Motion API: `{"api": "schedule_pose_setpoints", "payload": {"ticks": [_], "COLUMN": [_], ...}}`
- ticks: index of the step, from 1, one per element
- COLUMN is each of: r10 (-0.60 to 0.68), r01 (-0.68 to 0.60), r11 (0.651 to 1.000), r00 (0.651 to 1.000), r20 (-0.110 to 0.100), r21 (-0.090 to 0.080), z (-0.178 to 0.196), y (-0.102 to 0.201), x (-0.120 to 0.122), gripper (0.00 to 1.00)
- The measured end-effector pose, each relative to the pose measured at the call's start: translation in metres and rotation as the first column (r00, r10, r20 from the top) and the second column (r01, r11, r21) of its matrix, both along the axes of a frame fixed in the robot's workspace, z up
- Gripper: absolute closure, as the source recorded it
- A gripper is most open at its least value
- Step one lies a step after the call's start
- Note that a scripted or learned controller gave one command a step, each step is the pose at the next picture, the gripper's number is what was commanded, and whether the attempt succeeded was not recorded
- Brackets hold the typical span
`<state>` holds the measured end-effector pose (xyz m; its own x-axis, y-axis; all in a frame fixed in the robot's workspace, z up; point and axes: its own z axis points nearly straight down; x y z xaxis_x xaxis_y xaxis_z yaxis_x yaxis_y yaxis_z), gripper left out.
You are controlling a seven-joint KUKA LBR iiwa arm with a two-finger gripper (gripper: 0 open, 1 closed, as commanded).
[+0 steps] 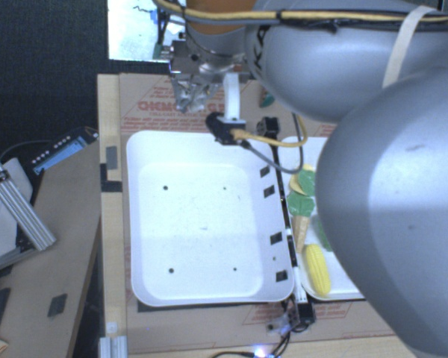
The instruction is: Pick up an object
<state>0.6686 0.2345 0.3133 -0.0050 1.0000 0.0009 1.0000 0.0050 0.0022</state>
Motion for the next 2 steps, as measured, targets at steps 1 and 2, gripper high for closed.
{"api": "schedule_pose_setpoints", "payload": {"ticks": [1,2], "r10": [0.001,0.001], "r01": [-0.001,-0.001], "r11": [1.000,1.000], "r00": [1.000,1.000], "r20": [0.000,0.000], "r21": [-0.001,-0.001], "z": [0.0071,0.0073], "y": [-0.0001,-0.0001], "x": [0.0000,-0.0001], "gripper": [1.00,1.00]}}
